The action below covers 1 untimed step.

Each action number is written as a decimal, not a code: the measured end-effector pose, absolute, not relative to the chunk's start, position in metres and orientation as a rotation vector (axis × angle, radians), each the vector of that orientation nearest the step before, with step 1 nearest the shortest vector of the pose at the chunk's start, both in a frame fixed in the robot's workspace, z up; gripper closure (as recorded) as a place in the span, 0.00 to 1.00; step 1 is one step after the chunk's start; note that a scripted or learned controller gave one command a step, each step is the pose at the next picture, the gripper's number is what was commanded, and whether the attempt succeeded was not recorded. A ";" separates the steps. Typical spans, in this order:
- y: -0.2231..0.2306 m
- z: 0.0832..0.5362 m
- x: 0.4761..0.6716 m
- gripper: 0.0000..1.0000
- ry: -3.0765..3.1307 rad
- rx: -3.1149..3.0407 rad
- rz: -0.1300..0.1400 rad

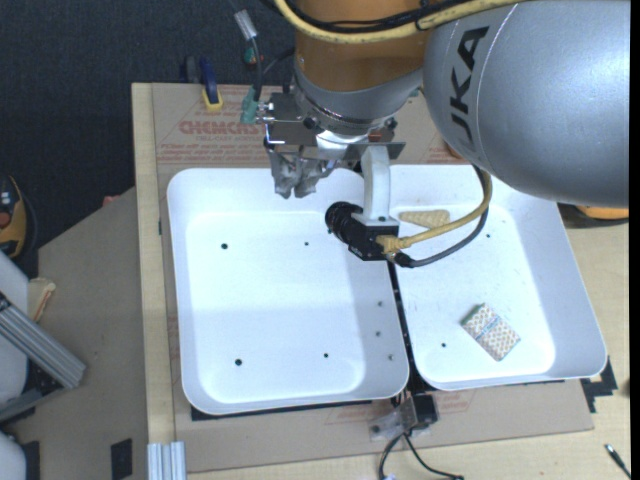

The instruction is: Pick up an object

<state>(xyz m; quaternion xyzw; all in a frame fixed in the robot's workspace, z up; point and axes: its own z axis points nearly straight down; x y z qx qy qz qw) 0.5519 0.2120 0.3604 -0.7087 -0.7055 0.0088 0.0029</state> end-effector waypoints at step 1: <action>0.132 0.456 0.532 1.00 -2.216 -2.236 -0.014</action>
